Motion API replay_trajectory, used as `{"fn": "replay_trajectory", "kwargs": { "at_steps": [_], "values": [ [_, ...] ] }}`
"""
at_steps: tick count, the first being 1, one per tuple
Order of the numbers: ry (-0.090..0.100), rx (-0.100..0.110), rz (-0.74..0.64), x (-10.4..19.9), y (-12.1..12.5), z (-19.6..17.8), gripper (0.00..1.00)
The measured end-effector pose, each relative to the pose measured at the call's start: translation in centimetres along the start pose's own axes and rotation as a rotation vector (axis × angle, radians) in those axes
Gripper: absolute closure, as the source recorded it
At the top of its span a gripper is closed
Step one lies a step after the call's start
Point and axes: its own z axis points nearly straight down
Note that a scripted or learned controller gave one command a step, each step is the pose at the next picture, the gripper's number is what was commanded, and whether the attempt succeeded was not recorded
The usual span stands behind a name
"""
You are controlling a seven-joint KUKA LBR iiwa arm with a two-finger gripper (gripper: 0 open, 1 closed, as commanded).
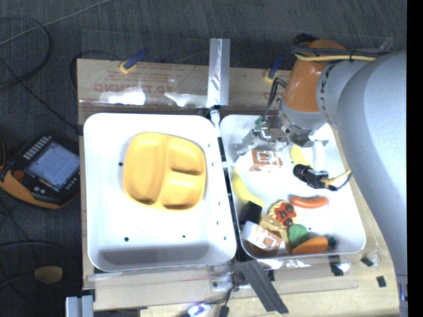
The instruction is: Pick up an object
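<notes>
Camera view looks down at a slant, and nearest me, at the front of the right bin (357, 240), lie the likely pickings: a toy carrot (310, 245), a small printed packet (264, 238) and a red sausage (308, 202), crowded together, which would make a clean grasp awkward. Beyond them the gripper (272, 132) hangs low over the bin's far end above a white card (263, 160); I cannot tell how it is set, and nothing visibly sits in it. Beside it, the left bin (106, 243) holds a yellow divided tray (164, 170). Farther off, a plywood bench (152, 78), grey carpet (59, 58) and a handheld pendant (46, 170).
</notes>
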Motion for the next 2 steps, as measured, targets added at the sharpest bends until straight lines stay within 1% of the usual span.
{"fn": "replay_trajectory", "kwargs": {
  "at_steps": [1, 2],
  "values": [
    [0.0, 0.001, 0.015, 0.2, 1.6, -9.9, 0.0],
    [0.001, 0.002, 0.133, -1.1, -3.0, -0.3, 0.0]
  ]
}}
